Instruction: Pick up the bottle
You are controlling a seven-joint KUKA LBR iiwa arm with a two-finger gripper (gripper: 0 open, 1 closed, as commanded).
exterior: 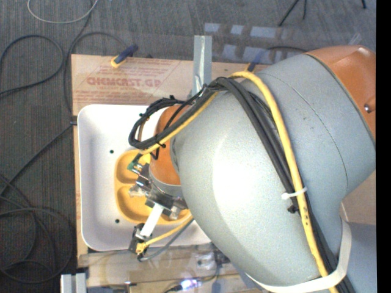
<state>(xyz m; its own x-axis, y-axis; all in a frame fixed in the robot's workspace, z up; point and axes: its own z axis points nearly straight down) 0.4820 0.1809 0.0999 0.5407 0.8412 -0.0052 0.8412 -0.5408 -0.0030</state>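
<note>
My grey arm reaches over the bench from the right and covers most of the view. Its wrist with the orange band hangs low over the left white bin. The gripper sits just above the bin floor, near the bin's front right. Under and left of it lies a yellow-orange rounded object, partly hidden by the gripper; I cannot tell whether this is the bottle. Black and yellow cables loop over the wrist.
The bin rests on a cardboard sheet with red print. A blue and yellow clamp sits at the sheet's far edge, and a grey metal post stands behind the bin. Loose cables lie on the dark carpet to the left.
</note>
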